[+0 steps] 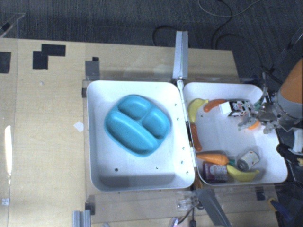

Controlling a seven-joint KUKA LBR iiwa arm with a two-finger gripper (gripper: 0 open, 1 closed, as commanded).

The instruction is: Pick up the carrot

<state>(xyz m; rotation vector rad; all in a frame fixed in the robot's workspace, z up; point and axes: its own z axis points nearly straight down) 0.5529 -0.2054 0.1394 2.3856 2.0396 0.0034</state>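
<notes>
Tool [255, 119], metal-fingered, hangs at the right bin's [222, 132] three o'clock edge; its opening is unclear. Smooth tapered orange carrot [212, 158] lies near six o'clock, long axis pointing nine-to-three.

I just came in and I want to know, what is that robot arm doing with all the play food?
The robot is meant to pick up the carrot, which lies near the front of the right bin, next to a banana. Its gripper is low at that bin's right side, apart from that carrot, with something small and orange at its tip. The left bin has a blue divided plate.
</notes>
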